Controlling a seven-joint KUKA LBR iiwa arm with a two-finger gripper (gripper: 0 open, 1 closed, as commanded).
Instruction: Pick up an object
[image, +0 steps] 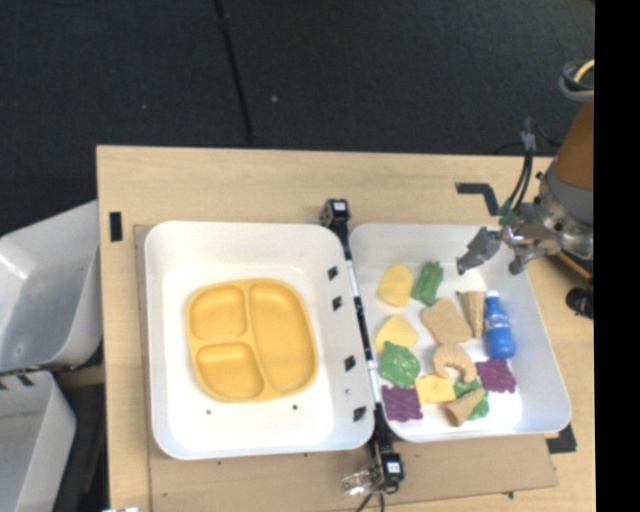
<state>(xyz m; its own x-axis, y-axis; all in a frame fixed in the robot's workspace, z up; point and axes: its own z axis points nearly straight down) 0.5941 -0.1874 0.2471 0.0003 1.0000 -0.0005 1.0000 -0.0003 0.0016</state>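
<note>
A dark floor is seen beyond a pale wooden table (250, 180), on which two shallow white bins are set side by side. In the left bin (170, 400) a yellow divided tray (250, 340) is laid flat, with three compartments showing. The right bin (540, 400) is crowded with small toy foods: a yellow piece (395, 285) and a green piece (428, 282) at the far side, touching each other; a tan slab (445, 322) in the middle; a blue bottle (498, 327) to its right, lying lengthwise just beside a cone-shaped piece (472, 308). Nearer, a green leafy piece (399, 364), a purple piece (402, 403), a yellow block (435, 389) and another purple piece (496, 376) are grouped closely.

The arm is reached in from the right, and the pincer (497, 250) is held over the far right part of the right bin, above the cone-shaped piece and bottle. Its two dark fingers are seen spread apart, with nothing between them. All of the objects are resting in the bins.
</note>
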